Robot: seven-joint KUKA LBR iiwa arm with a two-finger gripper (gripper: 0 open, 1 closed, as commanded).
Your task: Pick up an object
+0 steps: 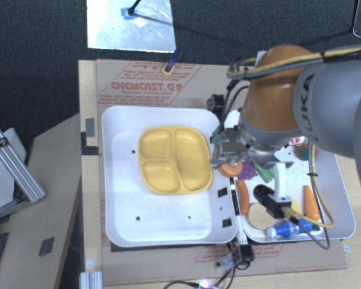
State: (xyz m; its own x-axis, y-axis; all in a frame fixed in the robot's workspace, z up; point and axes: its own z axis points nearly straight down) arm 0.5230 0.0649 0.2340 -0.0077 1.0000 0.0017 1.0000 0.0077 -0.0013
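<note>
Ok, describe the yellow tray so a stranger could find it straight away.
Look at the two white bins on the bench and take the left bin, away from the arm. The yellow tray lies flat near the middle of its floor, close to the wall shared with the right bin. It is pale yellow, rounded, split into three compartments, and far larger than the small toys piled next door.

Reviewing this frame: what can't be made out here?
- tool: finger state unclear in the camera view, too small and cluttered.
- right bin: its upper part is hidden by the arm.
- purple object and orange object: partly covered by the tool, shapes unclear.
</note>
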